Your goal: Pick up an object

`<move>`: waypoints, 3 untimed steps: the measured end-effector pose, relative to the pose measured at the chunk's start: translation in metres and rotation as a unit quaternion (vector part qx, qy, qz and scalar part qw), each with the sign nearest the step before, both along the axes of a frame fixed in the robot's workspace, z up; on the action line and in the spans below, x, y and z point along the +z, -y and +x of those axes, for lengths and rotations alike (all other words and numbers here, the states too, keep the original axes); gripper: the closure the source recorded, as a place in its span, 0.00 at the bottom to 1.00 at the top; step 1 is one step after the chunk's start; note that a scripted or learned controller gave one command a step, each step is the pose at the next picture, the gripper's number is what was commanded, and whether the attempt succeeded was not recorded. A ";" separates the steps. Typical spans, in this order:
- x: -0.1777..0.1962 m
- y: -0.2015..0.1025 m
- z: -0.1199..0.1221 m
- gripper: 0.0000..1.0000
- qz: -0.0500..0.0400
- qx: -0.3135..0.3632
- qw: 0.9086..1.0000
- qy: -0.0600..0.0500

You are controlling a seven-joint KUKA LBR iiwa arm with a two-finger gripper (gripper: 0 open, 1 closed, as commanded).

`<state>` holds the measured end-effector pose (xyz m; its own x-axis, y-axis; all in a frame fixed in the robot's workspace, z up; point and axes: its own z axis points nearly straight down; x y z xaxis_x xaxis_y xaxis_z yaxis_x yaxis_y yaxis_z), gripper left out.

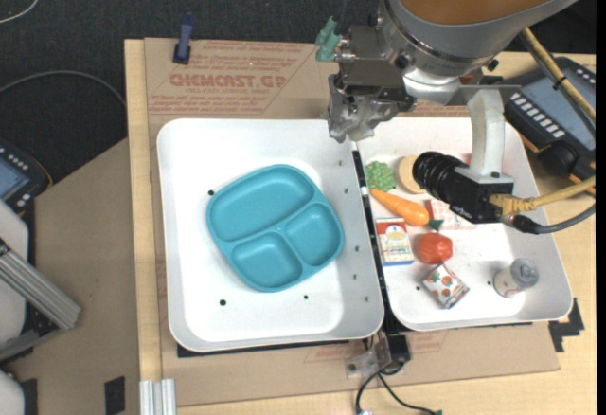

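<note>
Seemingly, the approach step is in hand: the end effector point(352, 127), its state impossible to tell, is poised at the bins' divider, twelve o'clock of the carrot point(401, 207); descent toward it is needed.

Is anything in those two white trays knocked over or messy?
Mostly no. The blue divided plate lies flat, turned askew in the left bin. In the right bin, a small carton lies tilted beside the tomato. Nothing looks spilled.
</note>
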<state>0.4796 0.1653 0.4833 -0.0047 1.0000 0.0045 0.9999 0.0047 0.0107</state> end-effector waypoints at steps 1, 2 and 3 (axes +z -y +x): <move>0.006 0.001 0.000 1.00 -0.002 -0.001 1.000 -0.003; -0.076 0.028 -0.001 1.00 -0.004 -0.004 1.000 -0.010; -0.022 -0.053 0.032 1.00 0.000 0.002 1.000 -0.001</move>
